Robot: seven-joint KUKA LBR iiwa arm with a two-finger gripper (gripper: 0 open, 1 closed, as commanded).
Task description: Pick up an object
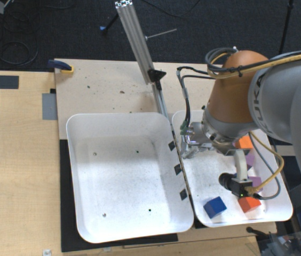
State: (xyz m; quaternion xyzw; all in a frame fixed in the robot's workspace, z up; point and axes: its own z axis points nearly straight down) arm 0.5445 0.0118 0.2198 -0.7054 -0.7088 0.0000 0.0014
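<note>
While the arm (pixel 257 105) hangs over the right bin (pixel 278 215), the pincer (pixel 191 142) sits near that bin's 10 o'clock corner, close to the wall shared with the left bin (pixel 76 143). Pincer state: cannot tell, the wrist hides it. Blue block (pixel 214 207) lies on the bin floor at 5 o'clock from the pincer, well apart. Orange block (pixel 250 205) lies near it, at its 3 o'clock. Possibly purple pieces (pixel 251 159) under the arm, partly hidden.
</note>
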